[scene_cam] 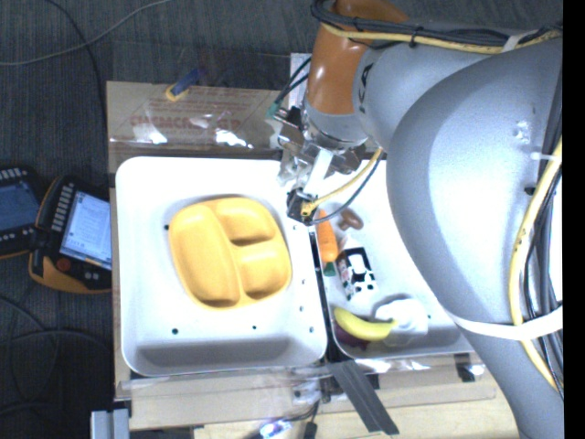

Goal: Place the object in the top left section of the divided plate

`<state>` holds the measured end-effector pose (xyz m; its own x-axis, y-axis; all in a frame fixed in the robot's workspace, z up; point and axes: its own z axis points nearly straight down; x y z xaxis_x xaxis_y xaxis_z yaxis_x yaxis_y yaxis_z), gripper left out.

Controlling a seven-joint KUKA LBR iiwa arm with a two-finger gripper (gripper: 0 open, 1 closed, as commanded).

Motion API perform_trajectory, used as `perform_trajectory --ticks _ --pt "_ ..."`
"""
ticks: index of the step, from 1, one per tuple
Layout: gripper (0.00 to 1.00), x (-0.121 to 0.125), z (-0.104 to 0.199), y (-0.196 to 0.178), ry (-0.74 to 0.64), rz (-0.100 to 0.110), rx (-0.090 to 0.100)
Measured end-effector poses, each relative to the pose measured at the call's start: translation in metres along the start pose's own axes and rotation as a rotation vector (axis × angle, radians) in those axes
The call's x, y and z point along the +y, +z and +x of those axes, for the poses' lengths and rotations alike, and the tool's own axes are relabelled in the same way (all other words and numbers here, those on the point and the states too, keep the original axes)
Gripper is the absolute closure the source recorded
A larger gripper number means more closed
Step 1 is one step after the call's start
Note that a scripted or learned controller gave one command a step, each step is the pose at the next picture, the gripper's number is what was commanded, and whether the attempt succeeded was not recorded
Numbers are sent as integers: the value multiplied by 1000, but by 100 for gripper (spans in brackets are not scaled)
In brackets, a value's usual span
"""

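Camera view, looking down at a slant: I see two shallow white bins side by side, the left bin [146,337] holding a yellow divided plastic plate [230,250] near its middle, with one long section on its left and two smaller ones on its right. My grey arm [457,144], with its orange band [340,58], reaches in from the right, and its gripper [303,204] hangs over the ridge between the bins, just beside the plate's upper right corner. I cannot tell how the jaws stand, nor whether anything sits between them. The right bin [430,337] holds an orange cylindrical object [325,242] just below the gripper, a black-and-white item [356,271] near it, a yellow banana [362,326] and a white crumpled piece [407,314] touching the banana.
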<state>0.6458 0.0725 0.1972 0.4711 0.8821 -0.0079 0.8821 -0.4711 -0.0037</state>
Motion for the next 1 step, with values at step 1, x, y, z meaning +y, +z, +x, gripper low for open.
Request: perform_trajectory --ticks 1 --pt "100 -45 -41 8 -41 1 1"
